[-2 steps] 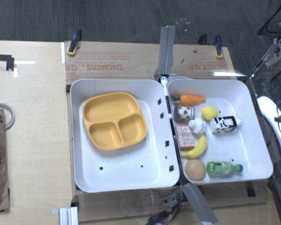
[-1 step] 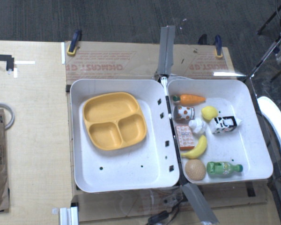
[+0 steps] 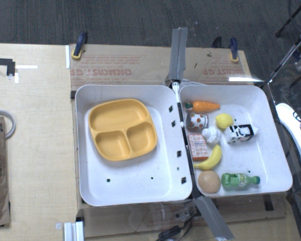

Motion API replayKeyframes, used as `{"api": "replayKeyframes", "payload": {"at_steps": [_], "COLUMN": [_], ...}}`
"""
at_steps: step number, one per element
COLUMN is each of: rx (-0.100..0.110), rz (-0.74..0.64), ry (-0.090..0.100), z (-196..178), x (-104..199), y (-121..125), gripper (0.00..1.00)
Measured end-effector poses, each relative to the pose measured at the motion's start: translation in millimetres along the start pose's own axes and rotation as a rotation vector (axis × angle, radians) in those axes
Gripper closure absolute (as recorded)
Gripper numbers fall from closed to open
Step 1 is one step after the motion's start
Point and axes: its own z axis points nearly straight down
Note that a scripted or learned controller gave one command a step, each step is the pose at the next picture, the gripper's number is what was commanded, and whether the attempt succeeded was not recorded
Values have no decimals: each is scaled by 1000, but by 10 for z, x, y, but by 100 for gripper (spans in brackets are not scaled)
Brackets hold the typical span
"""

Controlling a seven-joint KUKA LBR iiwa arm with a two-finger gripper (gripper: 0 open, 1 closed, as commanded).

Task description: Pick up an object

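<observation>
arm (image 3: 291,122): low along right bin (image 3: 271,149) edge | jaws: cannot tell | banana (image 3: 211,157) untouched

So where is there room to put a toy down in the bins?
The left bin has bare floor below and right of the yellow tray. The right bin has room along its right side, past the cow-patterned carton and green bottle. Its left side is crowded: carrot, banana and others sit close together.

carrot (image 3: 205,105): orange, lying flat, right bin top
banana (image 3: 211,158): yellow, curved, mid-bin
green bottle (image 3: 240,181): on its side, front edge
</observation>
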Motion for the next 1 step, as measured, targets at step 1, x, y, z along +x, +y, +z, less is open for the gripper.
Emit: {"api": "replayKeyframes", "payload": {"at_steps": [1], "rx": [1], "rz": [-397], "ry": [1], "z": [-304], "x": [-108], "y": [-30], "gripper": [100]}}
